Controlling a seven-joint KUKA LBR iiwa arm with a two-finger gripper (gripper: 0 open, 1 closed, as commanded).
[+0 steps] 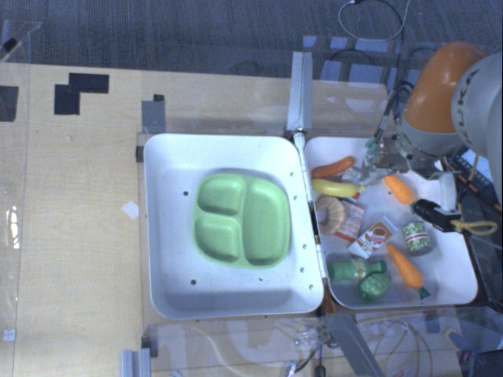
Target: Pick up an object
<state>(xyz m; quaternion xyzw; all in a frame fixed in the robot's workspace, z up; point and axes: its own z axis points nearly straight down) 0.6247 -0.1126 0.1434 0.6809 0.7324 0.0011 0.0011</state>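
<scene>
- My pincer (380,157): low over the far end of the right bin (464,287), near the hot dog and banana. I cannot tell how it is set or whether it has hold of anything; the wrist hides it.
- Right bin: holds every candidate for the pick, crowded close together.
- Hot dog (333,166): far left corner, just beside the banana (336,188).
- 2 carrots: 1 small carrot (399,188) just right of my pincer, 1 larger carrot (406,266) near the front.
- Can (418,238): right side, upright, apart from the rest, so likely an easy grab.
- Bottle (355,270) and broccoli (376,286): front edge, touching.
- Carton (372,239): centre, lying flat.
- Left bin (169,289): carries 1 green tray (243,219) with 3 compartments.
- Judgement: I sit closest to the banana and small carrot, so 1 of them is probably my target.
</scene>
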